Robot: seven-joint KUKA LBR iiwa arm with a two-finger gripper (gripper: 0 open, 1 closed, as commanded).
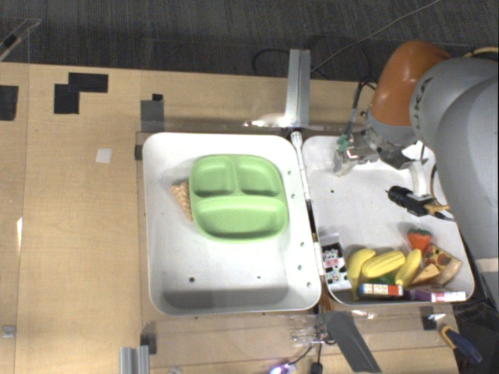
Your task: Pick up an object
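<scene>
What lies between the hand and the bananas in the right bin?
Nothing: in the camera view, only bare white bin floor lies between the hand and the bananas.

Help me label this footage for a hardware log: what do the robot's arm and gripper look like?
The arm is bulky, with smooth, rounded light-grey casings. A glossy orange band wraps the segment above the wrist, which is a darker grey. The gripper is small, of silvery-grey metal, much slimmer than the arm. No markings are legible.

Pale green tray (236, 197), white left bin (168, 232) — yellow bananas (380, 263), orange-banded grey arm (460, 115).
</scene>
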